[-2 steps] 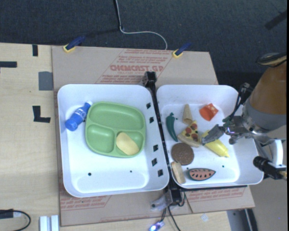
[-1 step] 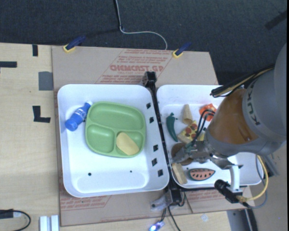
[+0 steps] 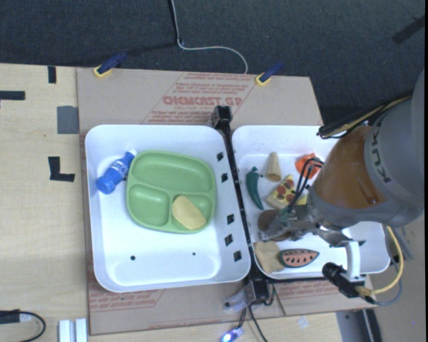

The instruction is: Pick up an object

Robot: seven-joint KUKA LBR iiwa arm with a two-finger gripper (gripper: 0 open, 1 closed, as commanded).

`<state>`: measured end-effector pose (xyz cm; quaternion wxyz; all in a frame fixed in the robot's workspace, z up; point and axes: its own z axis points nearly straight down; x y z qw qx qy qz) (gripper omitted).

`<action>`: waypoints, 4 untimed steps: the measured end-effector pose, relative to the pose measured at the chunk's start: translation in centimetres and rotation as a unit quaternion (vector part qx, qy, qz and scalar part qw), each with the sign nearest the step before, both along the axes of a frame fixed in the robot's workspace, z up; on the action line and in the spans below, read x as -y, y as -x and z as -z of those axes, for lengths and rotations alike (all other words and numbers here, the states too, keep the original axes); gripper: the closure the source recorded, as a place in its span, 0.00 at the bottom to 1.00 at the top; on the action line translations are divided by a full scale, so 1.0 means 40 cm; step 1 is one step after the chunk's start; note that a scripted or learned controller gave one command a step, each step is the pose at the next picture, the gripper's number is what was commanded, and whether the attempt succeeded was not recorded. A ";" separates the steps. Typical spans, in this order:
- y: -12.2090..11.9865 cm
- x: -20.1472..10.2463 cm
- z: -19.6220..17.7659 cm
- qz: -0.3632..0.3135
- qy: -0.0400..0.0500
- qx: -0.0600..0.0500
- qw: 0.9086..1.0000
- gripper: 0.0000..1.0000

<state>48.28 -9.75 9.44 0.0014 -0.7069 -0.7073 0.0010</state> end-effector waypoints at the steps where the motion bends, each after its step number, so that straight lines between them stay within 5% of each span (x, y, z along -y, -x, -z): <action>1: -0.053 -0.189 -0.281 -0.005 -0.001 0.007 1.000 1.00; 2: -0.030 -0.365 -0.543 -0.006 -0.002 0.007 1.000 1.00; 3: -0.002 -0.403 -0.698 -0.002 0.000 0.004 1.000 1.00; 4: -0.003 -0.352 -0.848 -0.001 0.000 0.004 1.000 1.00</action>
